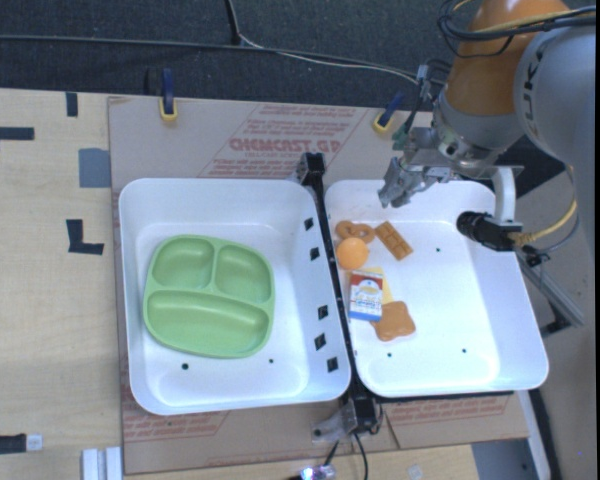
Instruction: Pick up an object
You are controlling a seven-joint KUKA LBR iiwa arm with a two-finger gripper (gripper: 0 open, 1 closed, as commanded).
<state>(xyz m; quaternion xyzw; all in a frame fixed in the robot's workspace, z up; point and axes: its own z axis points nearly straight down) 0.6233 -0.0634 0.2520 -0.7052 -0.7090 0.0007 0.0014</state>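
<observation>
Above the far edge of the right-hand shallow white bin (500, 358), we cannot tell how the grey two-finger gripper (397, 190) is set. We should lower it over the small round orange ball (352, 254), near the divider, avoiding neighbouring pieces.

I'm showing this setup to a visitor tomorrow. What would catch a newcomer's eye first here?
Probably the bright green divided plate lying alone in the left bin. Next, the grey arm's orange band at upper right, its hand hanging over the right bin's far edge, above a cluster of small orange and brown items.
</observation>
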